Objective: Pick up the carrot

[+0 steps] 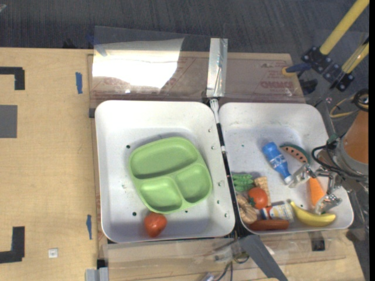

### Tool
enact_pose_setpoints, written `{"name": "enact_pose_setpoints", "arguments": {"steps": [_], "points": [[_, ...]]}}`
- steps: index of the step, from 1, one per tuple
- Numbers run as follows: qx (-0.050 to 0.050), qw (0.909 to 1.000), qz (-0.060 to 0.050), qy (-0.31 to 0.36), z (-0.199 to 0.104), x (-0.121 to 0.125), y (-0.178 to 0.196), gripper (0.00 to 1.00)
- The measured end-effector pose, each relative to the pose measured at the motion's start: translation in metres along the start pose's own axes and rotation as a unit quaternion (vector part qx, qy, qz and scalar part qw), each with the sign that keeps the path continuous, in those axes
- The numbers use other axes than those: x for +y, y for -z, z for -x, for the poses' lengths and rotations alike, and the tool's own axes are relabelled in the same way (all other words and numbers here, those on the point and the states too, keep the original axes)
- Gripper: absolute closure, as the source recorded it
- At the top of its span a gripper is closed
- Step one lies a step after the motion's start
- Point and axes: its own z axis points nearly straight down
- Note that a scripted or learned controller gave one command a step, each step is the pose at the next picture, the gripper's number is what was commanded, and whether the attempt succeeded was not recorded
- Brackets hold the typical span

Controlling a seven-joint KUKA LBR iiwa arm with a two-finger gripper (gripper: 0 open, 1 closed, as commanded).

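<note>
Two white bins sit side by side on the worktop. The carrot is in the right bin, near its right wall, just above the banana. The tool is right at the carrot, with one metal finger on its left and the other on its right, so the carrot lies between them. It looks like the tool is closed on the carrot, with the orange part poking out below. The grip seems to be high up on the carrot, so it may slip. To do this step well, I think the arm should squeeze firmly and lift slowly, straight up, so the carrot does not twist out. It should stay off the banana and the blue bottle close by. A watermelon slice lies near too. The left bin holds a green plate and a red tomato, well apart from the carrot.
</note>
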Motion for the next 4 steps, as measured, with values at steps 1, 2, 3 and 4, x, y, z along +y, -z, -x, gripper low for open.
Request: {"name": "enact_pose_setpoints", "arguments": {"steps": [1,2,3,4], "points": [[-0.001,0.9959,0.006,0.09,-0.002,-0.002,-0.012,0.0],[0.003,0.9961,0.003,0.089,-0.002,0.01,-0.012,0.0],[0.004,0.993,0.003,0.118,0.015,0.037,-0.011,0.0],[-0.001,0.9929,0.0,0.119,0.021,0.037,0.001,1.0]]}}
